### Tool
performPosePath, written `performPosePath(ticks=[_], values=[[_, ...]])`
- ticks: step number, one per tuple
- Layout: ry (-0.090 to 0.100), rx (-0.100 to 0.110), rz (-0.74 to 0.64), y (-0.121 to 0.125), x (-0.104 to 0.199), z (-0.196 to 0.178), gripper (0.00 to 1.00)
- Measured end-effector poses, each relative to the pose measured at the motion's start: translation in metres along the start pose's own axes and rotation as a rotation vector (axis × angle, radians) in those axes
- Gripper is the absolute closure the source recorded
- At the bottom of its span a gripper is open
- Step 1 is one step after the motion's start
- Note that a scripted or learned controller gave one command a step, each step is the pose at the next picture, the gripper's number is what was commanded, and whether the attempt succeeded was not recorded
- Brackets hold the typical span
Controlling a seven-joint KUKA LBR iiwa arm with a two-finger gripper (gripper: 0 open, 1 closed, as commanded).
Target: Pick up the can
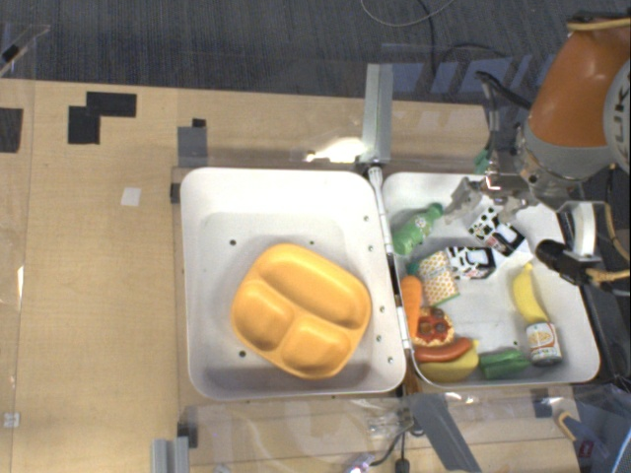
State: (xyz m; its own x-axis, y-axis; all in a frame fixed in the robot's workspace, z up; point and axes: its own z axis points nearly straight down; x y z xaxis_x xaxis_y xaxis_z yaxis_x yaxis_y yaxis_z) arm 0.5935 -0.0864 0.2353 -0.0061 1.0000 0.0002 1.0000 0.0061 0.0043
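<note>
The can (542, 341) is small, with a pale top and a yellow and red label. It stands near the front right corner of the right bin (582, 368), just below a banana (528, 297) and right of a green pepper (504, 362). My gripper (490, 198) hangs over the back of that bin, above a black-and-white cow-patterned carton (481, 245). It is well behind the can and apart from it. The grey arm with its orange band (580, 77) comes in from the upper right.
The right bin also holds a green bottle (415, 227), a carrot (411, 295), a waffle-patterned piece (438, 276), a pizza slice (434, 328) and a yellow fruit (449, 365). The left bin (207, 215) bears a yellow divided tray (299, 308). A metal divider (378, 126) separates the bins.
</note>
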Motion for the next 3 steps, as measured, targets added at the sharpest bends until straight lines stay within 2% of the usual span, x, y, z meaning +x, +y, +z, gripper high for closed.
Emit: performPosePath(ticks=[1,2,3], values=[[0.001,0.002,0.119,-0.014,0.101,0.045,0.0],[0.002,-0.003,-0.051,-0.043,0.185,-0.058,0.0],[0.002,-0.002,-0.427,-0.094,0.247,-0.071,0.0]])
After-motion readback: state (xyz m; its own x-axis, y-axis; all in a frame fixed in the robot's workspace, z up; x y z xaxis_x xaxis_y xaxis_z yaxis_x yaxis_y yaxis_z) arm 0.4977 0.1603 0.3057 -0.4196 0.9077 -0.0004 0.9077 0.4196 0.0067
